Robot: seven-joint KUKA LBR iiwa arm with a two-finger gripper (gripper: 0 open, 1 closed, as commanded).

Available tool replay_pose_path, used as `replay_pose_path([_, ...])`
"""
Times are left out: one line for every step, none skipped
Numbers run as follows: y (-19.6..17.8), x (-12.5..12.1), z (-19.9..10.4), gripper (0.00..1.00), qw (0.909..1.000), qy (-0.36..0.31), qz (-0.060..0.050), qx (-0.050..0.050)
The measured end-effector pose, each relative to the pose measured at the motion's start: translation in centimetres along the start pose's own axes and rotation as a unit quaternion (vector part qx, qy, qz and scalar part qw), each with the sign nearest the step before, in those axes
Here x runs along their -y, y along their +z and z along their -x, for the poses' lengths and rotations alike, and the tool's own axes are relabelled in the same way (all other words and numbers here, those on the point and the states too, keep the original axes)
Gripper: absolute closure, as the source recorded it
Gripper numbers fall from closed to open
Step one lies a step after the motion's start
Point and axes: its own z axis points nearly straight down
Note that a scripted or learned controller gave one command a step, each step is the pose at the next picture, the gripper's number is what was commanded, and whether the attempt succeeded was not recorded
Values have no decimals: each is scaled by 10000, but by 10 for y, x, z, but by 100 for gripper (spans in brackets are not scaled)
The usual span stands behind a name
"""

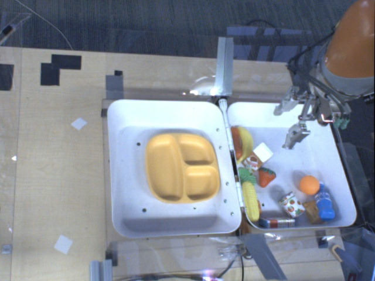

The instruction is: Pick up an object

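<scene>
Pale wood-grain bench (53, 174), matt. Two shallow white plastic bins: left bin (126, 157), right bin (343, 180), both smooth with slight sheen. Yellow compartmented plastic tray (181, 167), satin. Smooth orange ball (309, 185) at 4 o'clock of right bin. Dull grey metal claw (296, 134).

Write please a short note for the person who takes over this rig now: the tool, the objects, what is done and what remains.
Tool: over the right bin's upper part, fingers apart, holding nothing.
Objects: orange ball, blue bottle, strawberry, corn and white block lie in the right bin. A yellow divided tray lies in the left bin.
Done: nothing picked yet.
Left: descend, grasp one object, lift.
</scene>
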Motion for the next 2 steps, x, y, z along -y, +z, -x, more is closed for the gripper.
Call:
replay_pose_path([87, 44, -27, 0, 10000, 65, 0, -47])
replay_pose_path([187, 64, -35, 0, 9957, -922, -15, 39])
